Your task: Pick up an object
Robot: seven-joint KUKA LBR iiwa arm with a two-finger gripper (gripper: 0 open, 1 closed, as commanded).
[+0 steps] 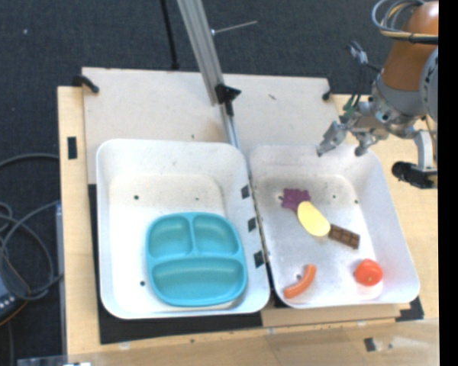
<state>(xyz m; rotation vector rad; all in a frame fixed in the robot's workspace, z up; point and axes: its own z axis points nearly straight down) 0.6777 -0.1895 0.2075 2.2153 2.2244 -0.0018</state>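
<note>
My gripper (342, 142) hangs over the far rim of the right bin (382, 204), fingers spread open and nothing between them. Below it in that bin lie a purple piece (293, 198), a yellow oval piece (314, 219) touching a brown bar (343, 237), an orange sausage-shaped piece (300, 280) and a red-orange round piece (368, 272). All of them sit apart from the gripper, nearer the front of the bin.
The left bin (130, 174) holds a turquoise divided plate (195, 258). A slanted metal post (202, 40) rises behind the seam between the bins. Cables (19, 204) lie on the floor at the left.
</note>
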